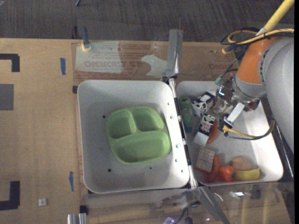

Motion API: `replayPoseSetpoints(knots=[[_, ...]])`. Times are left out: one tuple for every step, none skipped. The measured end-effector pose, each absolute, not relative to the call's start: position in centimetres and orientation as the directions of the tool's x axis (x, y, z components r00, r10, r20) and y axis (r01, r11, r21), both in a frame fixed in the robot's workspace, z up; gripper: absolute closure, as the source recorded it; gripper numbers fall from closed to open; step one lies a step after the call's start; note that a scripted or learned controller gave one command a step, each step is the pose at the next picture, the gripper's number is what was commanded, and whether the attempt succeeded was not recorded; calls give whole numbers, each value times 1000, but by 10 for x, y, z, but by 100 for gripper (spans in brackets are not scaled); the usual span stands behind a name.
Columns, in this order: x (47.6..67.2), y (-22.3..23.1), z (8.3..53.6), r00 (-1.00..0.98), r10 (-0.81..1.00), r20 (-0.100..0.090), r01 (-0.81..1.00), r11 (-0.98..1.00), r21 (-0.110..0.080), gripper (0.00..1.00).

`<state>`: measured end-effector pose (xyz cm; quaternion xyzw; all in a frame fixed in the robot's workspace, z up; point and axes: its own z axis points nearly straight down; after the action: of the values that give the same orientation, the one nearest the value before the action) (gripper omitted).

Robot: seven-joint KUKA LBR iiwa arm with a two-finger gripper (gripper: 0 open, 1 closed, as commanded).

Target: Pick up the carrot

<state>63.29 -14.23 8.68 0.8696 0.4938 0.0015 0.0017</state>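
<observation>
Claw [219, 107] is low over the shallow white plastic bin on the view's right [273, 169], in its cluttered far half. Can't tell whether it's open or closed, the wrist and clutter hide that. The small orange tapered carrot [213, 135] is just nearside of the claw and touches a black-and-white cow-print carton [207, 122] that sits between the two. Can't tell if the carrot is gripped or just lying there.

Risks, my read:
- The carton is tight against the carrot, so a close could catch the carton, catch both, or nudge the carrot away.
- A second cow-print piece [201, 104] and a dull green bottle-shaped item [187, 112] sit just to the claw's view-left, by the bin wall. Little room to approach from that side.
- An orange-red stick-shaped item [216, 166], further nearside of the claw, looks carrot-like, so a wrong target is possible.
- The carrot is slim and tapered, likely slick, and could slip on lift.

Containers:
- Same bin, near corner, well nearside of the claw: a pink-and-white flat packet [204, 158], a round red tomato [226, 173], a beige rounded lump [241, 162] and a yellow banana [248, 174], all bunched together.
- The other white bin [88, 125], well to the claw's view-left, holds a light green three-compartment plastic plate [138, 135] lying flat near the middle.
- Both bins sit on the tan wooden surface [37, 125].
</observation>
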Motion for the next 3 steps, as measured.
replayPoseSetpoints(knots=[[609,-193,86,614,790,-1,790,-614,0,100],[578,-175,202,620,785,0,785,-620,0,100],[610,-158,219,437,899,-1,899,-437,3,100]])
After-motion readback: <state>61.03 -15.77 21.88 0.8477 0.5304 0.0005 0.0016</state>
